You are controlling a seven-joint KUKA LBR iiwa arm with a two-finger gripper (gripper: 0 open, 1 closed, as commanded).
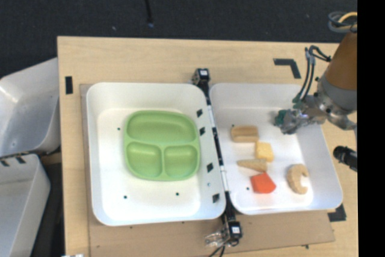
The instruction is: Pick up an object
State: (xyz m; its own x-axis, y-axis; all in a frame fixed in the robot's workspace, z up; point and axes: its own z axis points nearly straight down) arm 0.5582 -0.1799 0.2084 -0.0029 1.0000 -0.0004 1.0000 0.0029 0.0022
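Note:
The right bin (240,96) holds several food-like pieces: a tan block (244,133), a yellow cube (264,150), a thin tan stick (252,164), a red block (263,183) and a pale curved piece (297,179). My gripper (287,120) hangs over the right bin's upper right part, right of the tan block and above the yellow cube. Nothing shows between its fingers. The arm's orange band (343,66) rises behind it at the right edge.
The left bin (102,105) carries a green divided plate (162,144). A row of black clips (210,147) runs along the seam between the bins. The wooden bench (150,57) surrounds both bins.

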